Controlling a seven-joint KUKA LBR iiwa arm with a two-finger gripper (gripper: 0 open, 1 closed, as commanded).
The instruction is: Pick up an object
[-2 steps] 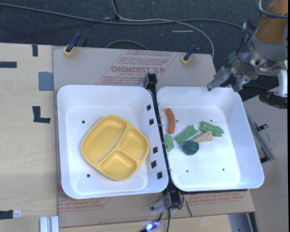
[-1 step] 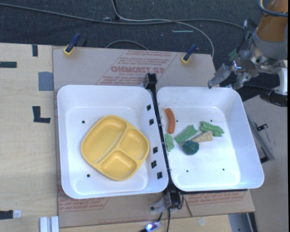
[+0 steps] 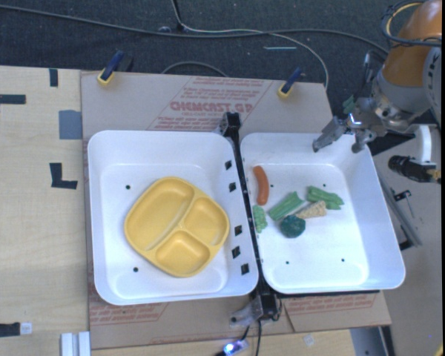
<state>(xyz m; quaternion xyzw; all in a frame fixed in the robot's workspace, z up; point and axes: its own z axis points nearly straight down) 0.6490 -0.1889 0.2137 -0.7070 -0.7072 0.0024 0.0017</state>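
Note:
The right bin (image 3: 371,236) holds small toy foods: an orange sausage (image 3: 261,185), a green bean-like piece (image 3: 285,206), a green leafy piece (image 3: 324,196), a tan wedge (image 3: 314,211), a dark green round lump (image 3: 293,227) and a small light green piece (image 3: 259,218). My gripper (image 3: 340,139) hangs above the bin's far right corner, its two fingers spread apart with nothing between them. It stands well apart from the foods, up and to their right.
The left bin (image 3: 104,213) holds a yellow divided plate (image 3: 177,225). A black divider (image 3: 241,191) runs between the bins. Yellow-blue clamps (image 3: 110,69) (image 3: 289,84) pin the cardboard at the back. A cable (image 3: 208,32) crosses the dark floor behind.

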